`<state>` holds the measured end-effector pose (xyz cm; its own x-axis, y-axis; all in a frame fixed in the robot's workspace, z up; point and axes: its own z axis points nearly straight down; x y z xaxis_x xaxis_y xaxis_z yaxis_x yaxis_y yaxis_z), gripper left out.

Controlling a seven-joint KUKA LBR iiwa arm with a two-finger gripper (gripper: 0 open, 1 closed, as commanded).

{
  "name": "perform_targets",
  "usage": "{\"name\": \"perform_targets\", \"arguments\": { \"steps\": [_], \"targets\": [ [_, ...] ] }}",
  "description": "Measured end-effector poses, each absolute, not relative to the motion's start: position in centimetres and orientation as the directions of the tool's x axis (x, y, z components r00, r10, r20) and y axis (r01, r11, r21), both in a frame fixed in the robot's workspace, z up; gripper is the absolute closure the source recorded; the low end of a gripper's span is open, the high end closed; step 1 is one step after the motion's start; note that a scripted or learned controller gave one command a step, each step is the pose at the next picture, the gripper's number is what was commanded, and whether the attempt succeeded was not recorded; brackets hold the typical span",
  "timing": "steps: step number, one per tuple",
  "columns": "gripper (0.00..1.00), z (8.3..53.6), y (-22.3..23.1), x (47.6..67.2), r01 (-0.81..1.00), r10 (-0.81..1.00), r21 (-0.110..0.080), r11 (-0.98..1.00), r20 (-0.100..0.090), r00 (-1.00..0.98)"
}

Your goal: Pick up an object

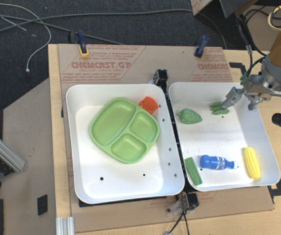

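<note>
The hand (243,100) hangs spread open and empty at the right bin's (265,131) far edge, one finger touching the small green piece (220,109) — probably light, soft and thin — best pinched across its middle.

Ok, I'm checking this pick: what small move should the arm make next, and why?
Probably a short descent, then closing. The end effector hangs spread over the right bin, one finger by the small green piece and nothing between its fingers.

Blue clamps (83,43) pin cardboard sheet (130,62) under bins
</note>
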<state>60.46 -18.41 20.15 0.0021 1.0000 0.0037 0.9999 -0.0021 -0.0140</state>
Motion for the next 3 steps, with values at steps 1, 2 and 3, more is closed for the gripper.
{"name": "perform_targets", "arguments": {
  "steps": [1, 2, 3],
  "targets": [
    [0.0, 20.9, -18.4, 60.8, 1.0, 1.0, -0.001, 0.001, 0.001, -0.001],
    [0.0, 15.5, -17.9, 61.6, 1.0, 1.0, -0.007, 0.002, 0.003, -0.002],
    [0.0, 10.4, -18.8, 62.1, 1.0, 1.0, -0.002, 0.0, 0.001, 0.0]
  ]
}}
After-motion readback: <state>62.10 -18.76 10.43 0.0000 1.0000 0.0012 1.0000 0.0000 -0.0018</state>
